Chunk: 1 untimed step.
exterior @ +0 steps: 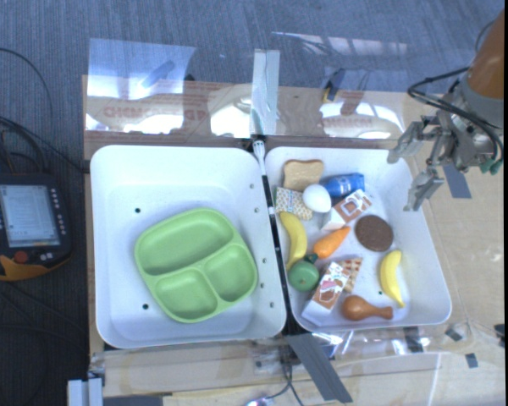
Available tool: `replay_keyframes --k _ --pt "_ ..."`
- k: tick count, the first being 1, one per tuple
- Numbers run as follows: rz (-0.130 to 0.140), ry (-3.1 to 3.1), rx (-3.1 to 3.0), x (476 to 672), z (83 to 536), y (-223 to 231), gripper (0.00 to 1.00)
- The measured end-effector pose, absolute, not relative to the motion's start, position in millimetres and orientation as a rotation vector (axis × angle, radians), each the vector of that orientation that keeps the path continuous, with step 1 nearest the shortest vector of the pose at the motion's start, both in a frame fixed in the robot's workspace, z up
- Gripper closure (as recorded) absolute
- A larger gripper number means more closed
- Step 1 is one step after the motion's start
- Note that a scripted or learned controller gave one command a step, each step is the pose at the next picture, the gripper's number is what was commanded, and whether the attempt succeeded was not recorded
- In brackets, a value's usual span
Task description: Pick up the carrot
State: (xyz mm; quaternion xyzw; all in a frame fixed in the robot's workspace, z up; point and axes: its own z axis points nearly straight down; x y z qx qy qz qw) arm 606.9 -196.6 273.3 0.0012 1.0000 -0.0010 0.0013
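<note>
Gripper (416, 166) sits above the right bin's (436, 265) upper right corner, fingers spread open, holding nothing. Well apart from the target.

Carrot (331, 243) lies mid-bin, tilted, thick end lower left toward the green apple (303, 275), tip upper right toward the juice carton (355, 204). Touching or nearly touching the banana (295, 237) on its left; brown round cookie (375, 233) just beside on the right.

Handling guess: toy plastic, light, stiff, smooth skin so likely slippery. The taper will squeeze it out of the fingers if gripped near the tip. Best grab across the thick middle, fingers square to its long axis, dropping into the gaps either side.

Arm pose: wrist reaches in from the right edge, orange band (491, 62) at upper right, gripper pointing down and left toward the bin. Needs to travel left and down, plus a wrist rotate to match the carrot's tilt.
</note>
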Motion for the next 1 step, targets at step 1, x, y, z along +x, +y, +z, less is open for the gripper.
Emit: replay_keyframes --k 1 --pt "0.003 3.144 0.136 541.9 189.3 -125.6 0.00"
